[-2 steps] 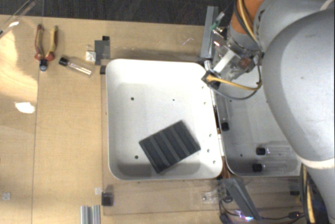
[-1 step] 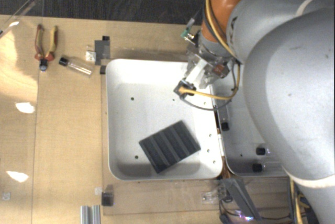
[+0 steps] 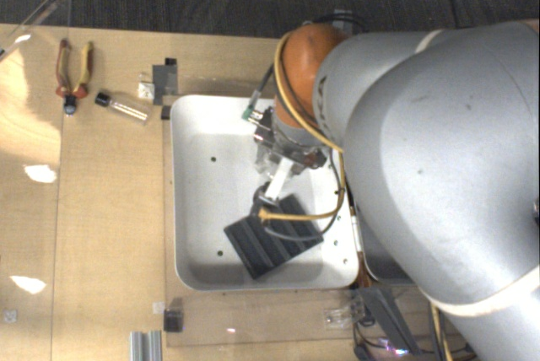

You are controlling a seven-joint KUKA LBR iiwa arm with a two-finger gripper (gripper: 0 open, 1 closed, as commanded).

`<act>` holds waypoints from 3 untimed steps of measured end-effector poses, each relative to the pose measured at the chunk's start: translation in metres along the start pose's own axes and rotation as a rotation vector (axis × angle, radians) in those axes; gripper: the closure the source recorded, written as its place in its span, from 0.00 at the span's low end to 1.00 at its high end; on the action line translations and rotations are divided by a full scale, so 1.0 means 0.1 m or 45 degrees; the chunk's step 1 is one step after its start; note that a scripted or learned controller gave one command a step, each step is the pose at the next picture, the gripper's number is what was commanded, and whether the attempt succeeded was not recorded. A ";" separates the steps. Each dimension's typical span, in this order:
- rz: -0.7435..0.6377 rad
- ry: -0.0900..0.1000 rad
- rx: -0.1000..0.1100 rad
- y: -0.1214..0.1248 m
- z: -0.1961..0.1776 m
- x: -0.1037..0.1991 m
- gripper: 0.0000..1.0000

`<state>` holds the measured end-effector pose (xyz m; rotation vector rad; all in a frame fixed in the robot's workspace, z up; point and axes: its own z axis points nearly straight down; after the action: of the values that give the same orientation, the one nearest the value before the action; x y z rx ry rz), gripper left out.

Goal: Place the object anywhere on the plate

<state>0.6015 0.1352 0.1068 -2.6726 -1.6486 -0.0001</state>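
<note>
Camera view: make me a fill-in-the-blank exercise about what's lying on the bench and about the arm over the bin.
1. The pliers lie on the bench, to the ___ of the white bin in this view.
2. The clear tube lies between the pliers and the white ___.
3. The arm reaches over the bin, and the band above its wrist is ___.

Missing words: left; bin; orange.

Even, fairly bright overhead light. Pale glare patches lie on the worktop (image 3: 101, 207) well left of the white bin (image 3: 201, 197); the bin's inner walls carry soft shadows. Detail is slightly soft throughout.
</note>
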 end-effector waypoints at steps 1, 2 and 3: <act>-0.378 0.002 -0.005 0.12 -0.52 1.11 1.00; -0.571 0.001 -0.005 0.14 -1.57 1.20 1.00; -0.327 -0.003 0.000 0.13 -0.47 1.20 1.00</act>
<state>0.6671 0.2362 0.1535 -2.4400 -1.9782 0.0023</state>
